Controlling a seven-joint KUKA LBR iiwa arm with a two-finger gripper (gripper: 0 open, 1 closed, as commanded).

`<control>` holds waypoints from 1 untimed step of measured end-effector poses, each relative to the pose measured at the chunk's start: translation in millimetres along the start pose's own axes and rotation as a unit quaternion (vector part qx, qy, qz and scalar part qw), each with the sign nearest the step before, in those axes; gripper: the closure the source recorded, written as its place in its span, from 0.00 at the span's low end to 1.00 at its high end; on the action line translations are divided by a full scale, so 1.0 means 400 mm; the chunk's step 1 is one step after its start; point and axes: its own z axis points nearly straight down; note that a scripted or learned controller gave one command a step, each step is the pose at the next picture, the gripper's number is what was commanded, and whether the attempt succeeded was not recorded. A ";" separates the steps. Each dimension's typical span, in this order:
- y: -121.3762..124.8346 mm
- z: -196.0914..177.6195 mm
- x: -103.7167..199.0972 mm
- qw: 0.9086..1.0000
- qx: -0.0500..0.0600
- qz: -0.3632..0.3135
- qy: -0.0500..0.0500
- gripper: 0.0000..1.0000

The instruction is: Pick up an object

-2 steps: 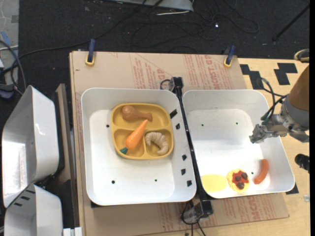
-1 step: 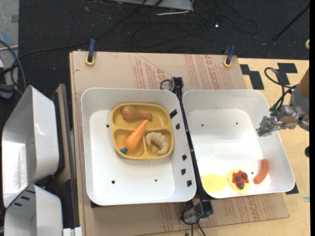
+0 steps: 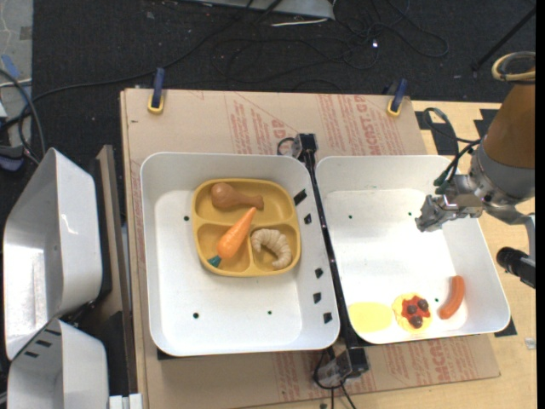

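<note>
My gripper (image 3: 428,218) hangs over the upper right part of the right bin (image 3: 375,186), reaching in from the right. Below it, near the bin's front edge, lie a flat yellow piece (image 3: 370,316), a small round tart with dark berries (image 3: 414,310) and an orange-red sausage (image 3: 451,297). The sausage lies roughly 90 pixels below the gripper. Nothing shows between the fingers, and the gripper is too small and dark to judge how they stand.
The left bin (image 3: 170,313) holds a yellow divided plate (image 3: 202,237) with a drumstick (image 3: 235,197), a carrot (image 3: 236,234) and a pale shrimp (image 3: 273,245). A black divider with clips runs between the bins. White boxes stand at the far left.
</note>
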 end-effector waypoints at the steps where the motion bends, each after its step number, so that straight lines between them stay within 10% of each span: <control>1: 0.045 0.000 0.141 1.000 0.000 -0.001 0.000 1.00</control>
